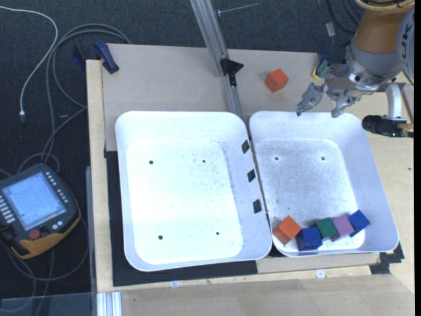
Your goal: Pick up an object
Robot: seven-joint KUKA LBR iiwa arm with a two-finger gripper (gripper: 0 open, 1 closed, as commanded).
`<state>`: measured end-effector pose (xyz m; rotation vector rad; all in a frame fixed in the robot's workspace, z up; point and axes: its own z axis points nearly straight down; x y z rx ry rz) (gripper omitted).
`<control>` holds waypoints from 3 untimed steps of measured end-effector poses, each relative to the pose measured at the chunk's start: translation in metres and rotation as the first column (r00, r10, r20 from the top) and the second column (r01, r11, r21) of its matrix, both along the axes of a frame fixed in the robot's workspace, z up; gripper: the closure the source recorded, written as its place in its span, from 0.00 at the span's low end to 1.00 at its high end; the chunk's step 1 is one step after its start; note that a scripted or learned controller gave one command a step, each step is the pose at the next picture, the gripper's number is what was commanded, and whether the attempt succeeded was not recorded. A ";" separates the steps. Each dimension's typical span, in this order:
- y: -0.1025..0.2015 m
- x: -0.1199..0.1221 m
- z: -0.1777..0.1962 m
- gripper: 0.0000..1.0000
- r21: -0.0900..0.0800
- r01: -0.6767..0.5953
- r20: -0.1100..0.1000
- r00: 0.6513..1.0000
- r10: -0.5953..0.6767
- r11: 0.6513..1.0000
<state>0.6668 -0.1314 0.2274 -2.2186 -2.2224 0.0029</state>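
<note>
Five blocks (322,230) bunched, edges partly overlapping

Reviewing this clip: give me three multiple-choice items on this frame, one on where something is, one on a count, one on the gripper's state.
1. Where does the lone orange block lie?
A. In the left bin
B. On the bench beyond the bins
C. In the right bin

2. How many blocks lie in the right bin?
A. Two
B. Five
C. Eight

3. What is the gripper doing?
A. Open, holding nothing
B. Shut on a green block
C. Shut on a blue block

Answers:
1 B: it sits on bare board, apart from both rims.
2 B: orange, two blue, green and purple along the near wall.
3 A: its fingers are spread above the right bin's far rim, with nothing between them.
</note>
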 end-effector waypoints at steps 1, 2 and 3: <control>0.014 -0.186 -0.017 0.00 0.003 0.005 -0.005 1.000 -0.005 1.000; 0.015 -0.109 -0.100 0.00 0.000 0.000 0.001 1.000 0.000 1.000; 0.014 -0.108 -0.085 1.00 0.000 0.002 0.008 1.000 -0.002 1.000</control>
